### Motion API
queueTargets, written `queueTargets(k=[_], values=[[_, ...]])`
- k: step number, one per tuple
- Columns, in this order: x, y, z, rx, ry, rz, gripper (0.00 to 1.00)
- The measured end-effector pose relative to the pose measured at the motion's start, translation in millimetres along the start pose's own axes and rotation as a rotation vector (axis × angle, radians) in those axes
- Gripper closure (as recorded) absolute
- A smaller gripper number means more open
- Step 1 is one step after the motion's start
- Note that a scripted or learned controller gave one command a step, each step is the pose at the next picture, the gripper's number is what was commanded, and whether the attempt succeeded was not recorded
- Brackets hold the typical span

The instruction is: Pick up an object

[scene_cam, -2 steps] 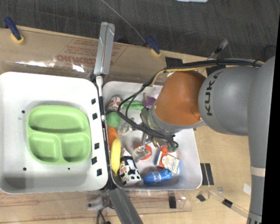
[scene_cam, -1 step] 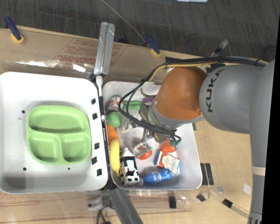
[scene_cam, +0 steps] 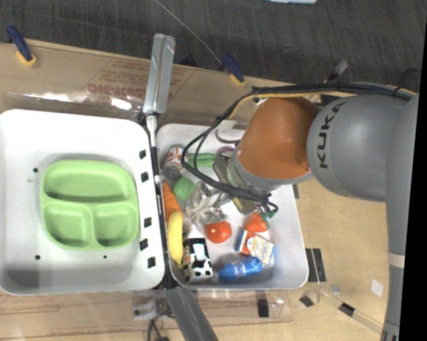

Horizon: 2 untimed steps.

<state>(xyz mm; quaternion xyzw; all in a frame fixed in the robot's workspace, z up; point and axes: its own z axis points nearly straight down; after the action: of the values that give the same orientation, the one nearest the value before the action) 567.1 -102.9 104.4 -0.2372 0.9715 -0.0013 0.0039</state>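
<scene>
Tomato (scene_cam: 218, 232), small red/orange round toy, looks like the likeliest pick target: it sits in the right bin (scene_cam: 296, 244), mid-floor, just below the gripper (scene_cam: 209, 206). Gripper is down low in the clutter w/ metal fingers splayed a bit apart, nothing clamped btwn them as far as I can see. So judging by that, task is at approach/descend stage: reach done, grasp + lift not yet done. Tomato is near round so no real long axis; its paler top faces up & slightly right. Other candidates nearby: banana (scene_cam: 174, 237) along bin's left wall, long axis running top-to-bottom of view, touching the carrot (scene_cam: 169, 198) above it, which points the same way w/ a slight tilt. Cow toy (scene_cam: 200, 260) just below tomato, blue bottle (scene_cam: 240, 269) lying across near bottom wall, long axis approx left-right, juice carton (scene_cam: 257, 247) to tomato's right. Left bin (scene_cam: 11, 185) holds a green divided tray (scene_cam: 88, 203), well apart from arm. Wrist cables hide part of bin's upper area, so items there hard to ID.
</scene>
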Motion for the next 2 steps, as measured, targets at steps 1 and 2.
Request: queueTargets(k=[1, 2], values=[[0, 0, 0, -0.001, 0.001, -0.001, 0.00], [59, -38, 12, -0.004, 0.007, 0.003, 0.00]])
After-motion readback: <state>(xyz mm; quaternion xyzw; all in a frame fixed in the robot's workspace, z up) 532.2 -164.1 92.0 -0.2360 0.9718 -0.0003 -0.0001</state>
